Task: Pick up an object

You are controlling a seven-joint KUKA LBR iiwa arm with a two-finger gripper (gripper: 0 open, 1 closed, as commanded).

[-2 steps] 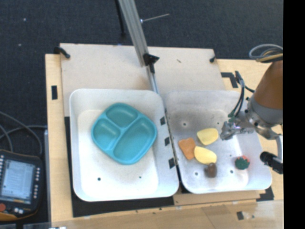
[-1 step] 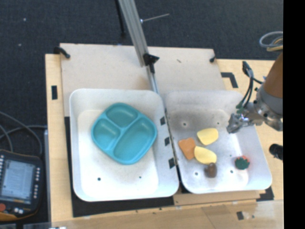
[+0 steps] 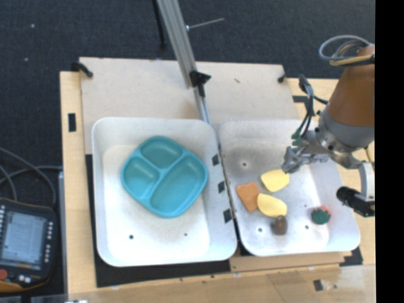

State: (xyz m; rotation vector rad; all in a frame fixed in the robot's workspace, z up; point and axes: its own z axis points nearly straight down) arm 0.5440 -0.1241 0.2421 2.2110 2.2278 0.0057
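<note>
Right bin [image 3: 252, 141]: two pale yellow pieces [image 3: 275, 181] [image 3: 271, 204], one orange piece [image 3: 249, 196], one brown lump [image 3: 279, 225], one green-red bit [image 3: 321, 215]; left bin [image 3: 107, 232]: one teal tray [image 3: 165, 175]; gripper [image 3: 291, 160] state unclear.

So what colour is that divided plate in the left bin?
Turquoise blue, the divided plate, seen clearly in the camera view.

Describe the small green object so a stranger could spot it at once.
Look in the right-hand white bin, the one the arm reaches into. Go to its near right corner: the green object lies there alone, apart from the yellow pieces, the orange piece and the brown lump. It alone is dark green with a touch of red.
</note>
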